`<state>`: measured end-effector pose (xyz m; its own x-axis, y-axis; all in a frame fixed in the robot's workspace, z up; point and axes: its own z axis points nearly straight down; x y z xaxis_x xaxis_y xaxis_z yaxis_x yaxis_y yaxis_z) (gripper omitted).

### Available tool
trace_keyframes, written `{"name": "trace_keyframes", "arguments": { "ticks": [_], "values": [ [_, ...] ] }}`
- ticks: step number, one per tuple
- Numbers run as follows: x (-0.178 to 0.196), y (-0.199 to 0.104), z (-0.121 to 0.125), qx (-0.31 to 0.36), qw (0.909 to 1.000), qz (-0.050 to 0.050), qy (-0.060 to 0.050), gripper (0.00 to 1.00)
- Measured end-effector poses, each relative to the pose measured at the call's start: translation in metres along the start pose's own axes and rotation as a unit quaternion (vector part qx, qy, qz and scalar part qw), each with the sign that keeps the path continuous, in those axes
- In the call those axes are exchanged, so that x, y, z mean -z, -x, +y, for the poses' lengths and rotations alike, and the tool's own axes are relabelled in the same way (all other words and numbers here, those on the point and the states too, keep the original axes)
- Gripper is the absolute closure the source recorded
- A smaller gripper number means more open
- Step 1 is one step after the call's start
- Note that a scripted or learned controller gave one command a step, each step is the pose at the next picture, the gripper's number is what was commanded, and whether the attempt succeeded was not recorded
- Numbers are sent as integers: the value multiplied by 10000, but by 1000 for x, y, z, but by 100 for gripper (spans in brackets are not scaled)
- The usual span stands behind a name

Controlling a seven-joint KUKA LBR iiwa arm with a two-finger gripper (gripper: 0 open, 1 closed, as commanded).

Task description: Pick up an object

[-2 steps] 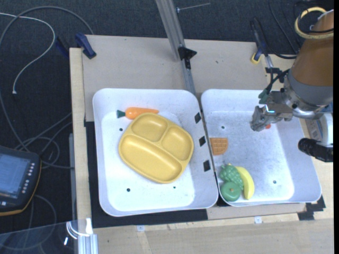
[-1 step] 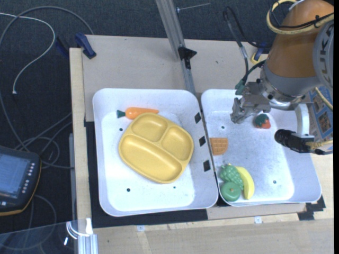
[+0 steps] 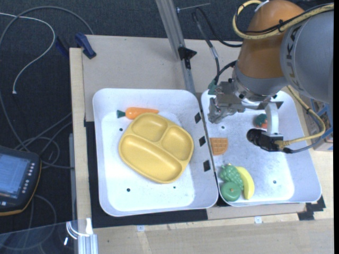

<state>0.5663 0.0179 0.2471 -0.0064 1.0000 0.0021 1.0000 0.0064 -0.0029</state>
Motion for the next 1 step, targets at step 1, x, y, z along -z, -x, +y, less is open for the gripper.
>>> {"name": "trace_keyframes", "arguments": {
  "ticks": [1],
  "values": [
    [-15, -56, 12, 3, 10000, -1, 13, 100]
  ]
}}
